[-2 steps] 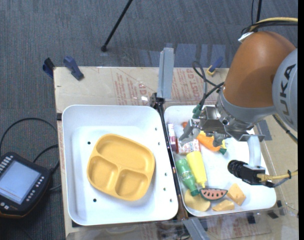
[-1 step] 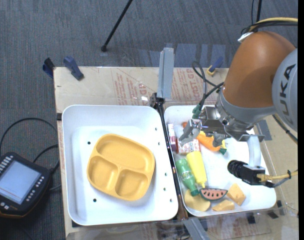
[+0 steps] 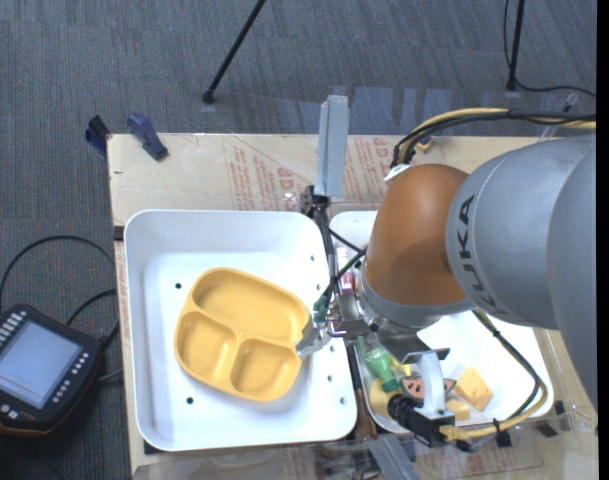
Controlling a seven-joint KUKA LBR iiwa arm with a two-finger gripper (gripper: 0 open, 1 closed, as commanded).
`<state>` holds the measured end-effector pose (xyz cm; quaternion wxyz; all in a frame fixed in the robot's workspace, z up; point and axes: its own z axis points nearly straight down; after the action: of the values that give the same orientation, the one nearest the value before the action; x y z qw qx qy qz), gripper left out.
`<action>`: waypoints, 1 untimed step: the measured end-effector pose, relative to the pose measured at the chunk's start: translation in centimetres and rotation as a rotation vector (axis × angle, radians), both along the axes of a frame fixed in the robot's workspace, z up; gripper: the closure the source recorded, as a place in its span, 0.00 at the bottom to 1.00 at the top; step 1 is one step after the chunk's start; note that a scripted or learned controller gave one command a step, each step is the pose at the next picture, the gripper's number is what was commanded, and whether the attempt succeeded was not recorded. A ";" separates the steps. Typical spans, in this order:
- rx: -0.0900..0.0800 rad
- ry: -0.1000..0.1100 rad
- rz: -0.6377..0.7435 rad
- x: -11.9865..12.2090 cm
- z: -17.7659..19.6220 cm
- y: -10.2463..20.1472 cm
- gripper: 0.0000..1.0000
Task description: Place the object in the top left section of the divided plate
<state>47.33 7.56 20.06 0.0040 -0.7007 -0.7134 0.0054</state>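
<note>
Gripper sits low at the seam between the two bins, its tip touching or just over the right rim of the plate; whether it is apart or together, cannot tell, and nothing shows in it. One arm, reaching in from the right, its orange band hanging over the inner edge of the right bin. Bins: two, white, side by side. Left bin holds one yellow divided plate, set at a slant, with three sections: one long section along the upper side, two smaller ones below; all three show bare yellow. Loose things lie in the right bin, crowded at its near end under the wrist: one green object, one small toy figure, one pale yellow block; more may lie hidden under the arm. Which of them is the task's object, cannot tell; all are well apart from the plate's sections. Off the bench, left: one pendant on the carpet. Two blue clamps at the bench's far left corner.
</note>
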 end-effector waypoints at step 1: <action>0.003 -0.011 0.159 0.3 -11.2 4.7 0.00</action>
<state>47.60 12.26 8.85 0.0007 -0.6418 -0.7668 0.0005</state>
